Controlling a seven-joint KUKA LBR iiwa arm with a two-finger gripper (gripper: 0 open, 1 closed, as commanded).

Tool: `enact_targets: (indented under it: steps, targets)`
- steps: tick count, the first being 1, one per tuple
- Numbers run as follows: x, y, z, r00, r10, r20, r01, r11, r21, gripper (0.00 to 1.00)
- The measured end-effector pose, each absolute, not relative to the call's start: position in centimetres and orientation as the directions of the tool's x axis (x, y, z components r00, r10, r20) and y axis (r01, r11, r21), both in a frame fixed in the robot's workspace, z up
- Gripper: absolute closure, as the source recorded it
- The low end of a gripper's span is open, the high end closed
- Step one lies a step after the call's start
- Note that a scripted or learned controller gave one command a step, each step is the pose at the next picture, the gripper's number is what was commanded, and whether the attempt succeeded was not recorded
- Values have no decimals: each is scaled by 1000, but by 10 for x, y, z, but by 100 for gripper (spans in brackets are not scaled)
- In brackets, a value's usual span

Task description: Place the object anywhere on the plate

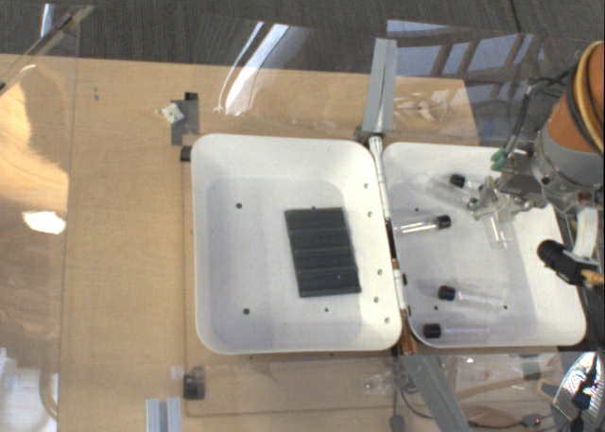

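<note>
Tubes [423, 225], clear with black caps, lie scattered in the right bin [567, 331], well apart from the dark plate [322, 251] at nine o'clock, and the gripper [495, 216], whose state I cannot tell, could slip off such slick, rolling plastic.

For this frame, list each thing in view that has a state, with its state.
dark ribbed plate: flat in the left bin, nothing on it.
capped clear tubes: lying on their sides, scattered in the right bin.
end effector: low over the right bin's far side, beside a tube.
</note>
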State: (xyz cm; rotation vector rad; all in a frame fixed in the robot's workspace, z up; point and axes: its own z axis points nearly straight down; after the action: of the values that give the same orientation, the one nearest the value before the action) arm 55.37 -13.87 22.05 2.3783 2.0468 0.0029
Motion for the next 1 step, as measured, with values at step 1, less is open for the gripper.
enact_targets:
  steps: [1]
  targets:
    - [657, -47, 313, 351, 936, 0, 936, -351, 4, 100]
